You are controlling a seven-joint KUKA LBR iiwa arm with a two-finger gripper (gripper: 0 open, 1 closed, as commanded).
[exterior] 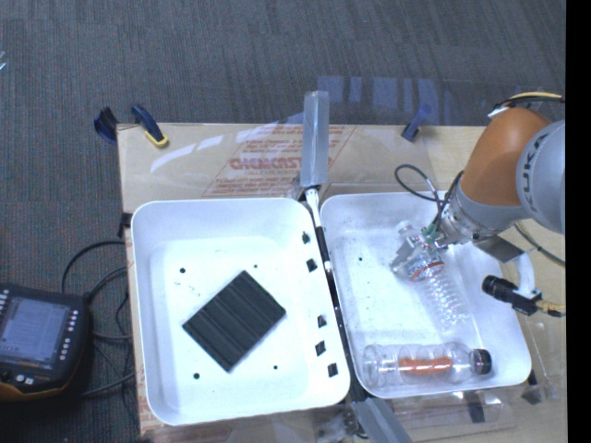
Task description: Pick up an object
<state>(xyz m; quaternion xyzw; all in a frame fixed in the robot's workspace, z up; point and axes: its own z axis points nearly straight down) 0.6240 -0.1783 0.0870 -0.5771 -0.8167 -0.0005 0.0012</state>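
Camera view showed my gripper [413, 250] in the right white bin [369, 212], over a clear ribbed plastic bottle [441, 292] whose long axis ran diagonally, cap toward me; my finger state was unreadable.

Setting: robotics lab. Evidence: grey carpet floor [231, 44]; plywood surface [222, 155] with clamps [148, 125]; two white bins [152, 238]; teach pendant [37, 335] with cables; industrial arm [517, 169].

Even, soft overhead light with slight overall blur; glare streaks the clear sheet [277, 150] behind the bins.
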